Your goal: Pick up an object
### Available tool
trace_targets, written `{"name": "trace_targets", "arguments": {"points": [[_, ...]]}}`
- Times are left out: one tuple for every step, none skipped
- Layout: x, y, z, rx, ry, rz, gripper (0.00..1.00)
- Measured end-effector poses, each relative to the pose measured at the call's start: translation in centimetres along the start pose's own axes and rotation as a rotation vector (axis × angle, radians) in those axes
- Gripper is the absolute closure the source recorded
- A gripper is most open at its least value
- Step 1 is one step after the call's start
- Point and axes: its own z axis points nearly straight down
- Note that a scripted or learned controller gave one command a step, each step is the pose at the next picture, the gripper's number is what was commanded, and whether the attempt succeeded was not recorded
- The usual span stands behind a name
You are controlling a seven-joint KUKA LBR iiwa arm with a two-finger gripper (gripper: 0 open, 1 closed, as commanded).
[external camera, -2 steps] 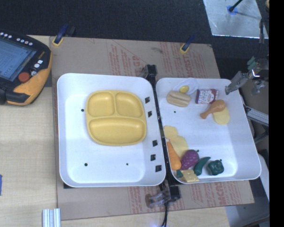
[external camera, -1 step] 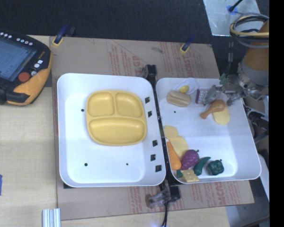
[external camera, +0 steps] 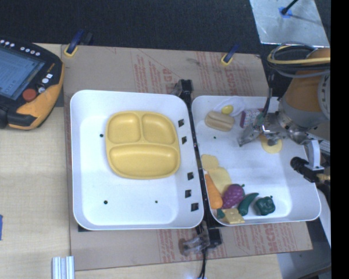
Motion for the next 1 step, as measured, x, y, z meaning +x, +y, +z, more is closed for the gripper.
{"name": "trace_targets", "arguments": {"points": [[6.59, 4.97, -0.15, 0.009, 0.001, -0.006, 0.00]]}}
